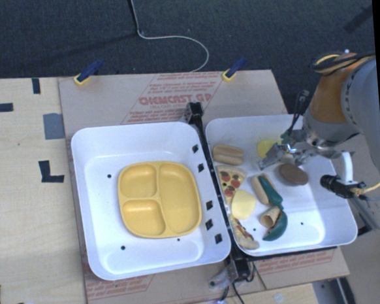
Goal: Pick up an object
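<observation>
Dark, perhaps carpeted floor [49, 28] behind a wooden bench [24, 213]

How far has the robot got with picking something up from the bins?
Done: the arm has reached into the right bin, and its pincer sits low among the toy food, between the yellow piece and the brown disc. In hand: nothing visibly lifted; whether it grips anything cannot be told. Left: closing on one item and raising it. The yellow tray in the left bin lies untouched.
</observation>
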Controlling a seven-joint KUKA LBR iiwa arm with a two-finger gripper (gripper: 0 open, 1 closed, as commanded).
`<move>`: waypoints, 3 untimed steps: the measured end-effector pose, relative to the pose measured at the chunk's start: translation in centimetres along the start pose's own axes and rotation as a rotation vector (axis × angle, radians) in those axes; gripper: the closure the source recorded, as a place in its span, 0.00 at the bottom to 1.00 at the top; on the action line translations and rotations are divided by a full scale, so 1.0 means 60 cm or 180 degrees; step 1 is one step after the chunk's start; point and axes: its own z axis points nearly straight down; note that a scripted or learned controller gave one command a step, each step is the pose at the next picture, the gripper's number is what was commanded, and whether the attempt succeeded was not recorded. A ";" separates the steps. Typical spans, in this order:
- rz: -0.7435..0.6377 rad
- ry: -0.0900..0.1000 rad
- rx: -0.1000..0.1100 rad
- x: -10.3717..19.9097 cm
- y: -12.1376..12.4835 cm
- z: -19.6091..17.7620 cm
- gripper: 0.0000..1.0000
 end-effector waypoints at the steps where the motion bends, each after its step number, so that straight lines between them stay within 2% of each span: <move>1: -0.0001 0.0010 0.0016 0.002 -0.002 -0.015 1.00; 3: 0.0006 0.0020 0.0016 0.017 -0.021 -0.170 1.00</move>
